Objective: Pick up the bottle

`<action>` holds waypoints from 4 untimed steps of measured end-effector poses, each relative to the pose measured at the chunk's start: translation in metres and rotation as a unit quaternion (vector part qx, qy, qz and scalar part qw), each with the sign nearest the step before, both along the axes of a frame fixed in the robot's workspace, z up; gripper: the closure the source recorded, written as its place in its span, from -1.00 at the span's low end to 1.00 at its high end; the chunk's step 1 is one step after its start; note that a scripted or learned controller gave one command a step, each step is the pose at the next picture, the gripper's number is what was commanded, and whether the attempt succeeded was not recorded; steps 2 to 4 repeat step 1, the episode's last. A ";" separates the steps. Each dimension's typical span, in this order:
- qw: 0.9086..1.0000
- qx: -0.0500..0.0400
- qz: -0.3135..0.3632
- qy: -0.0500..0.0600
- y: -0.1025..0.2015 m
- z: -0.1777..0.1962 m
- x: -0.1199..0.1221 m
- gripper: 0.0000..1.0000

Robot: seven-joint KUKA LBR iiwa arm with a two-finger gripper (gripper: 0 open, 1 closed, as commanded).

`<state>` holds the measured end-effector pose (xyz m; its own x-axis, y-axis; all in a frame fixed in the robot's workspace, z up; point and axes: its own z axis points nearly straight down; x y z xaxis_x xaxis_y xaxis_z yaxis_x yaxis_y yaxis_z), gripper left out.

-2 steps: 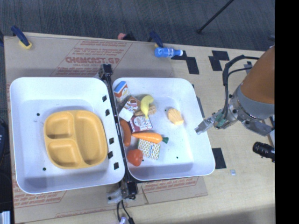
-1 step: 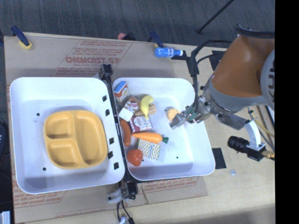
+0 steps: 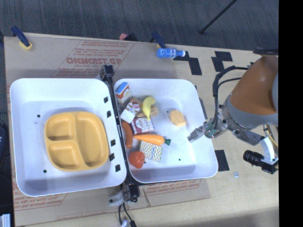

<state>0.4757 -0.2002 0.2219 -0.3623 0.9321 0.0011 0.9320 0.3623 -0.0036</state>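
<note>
The bottle (image 3: 122,91), small and white with a blue top and an orange band, lies in the far left corner of the right bin (image 3: 189,91), beside the divider. My gripper (image 3: 200,131) hangs over that bin's right rim, about mid-way along it. It is well to the right of the bottle, with nothing visibly in it. The grey arm with its orange band (image 3: 255,91) reaches in from the right.
Packed along the right bin's left half are a banana (image 3: 148,107), snack packets (image 3: 142,125), a carrot (image 3: 150,139), a sausage (image 3: 127,134) and a tomato (image 3: 136,159). A yellow piece (image 3: 178,117) lies near the middle. The left bin holds a yellow divided plate (image 3: 75,140). A blue object (image 3: 168,53) lies behind the bins.
</note>
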 end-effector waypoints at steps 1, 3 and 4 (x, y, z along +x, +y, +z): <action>1.000 0.000 0.011 -0.001 0.043 0.048 0.001 1.00; 1.000 0.000 0.011 -0.001 0.043 0.048 0.001 1.00; 1.000 0.000 0.011 -0.001 0.043 0.048 0.001 1.00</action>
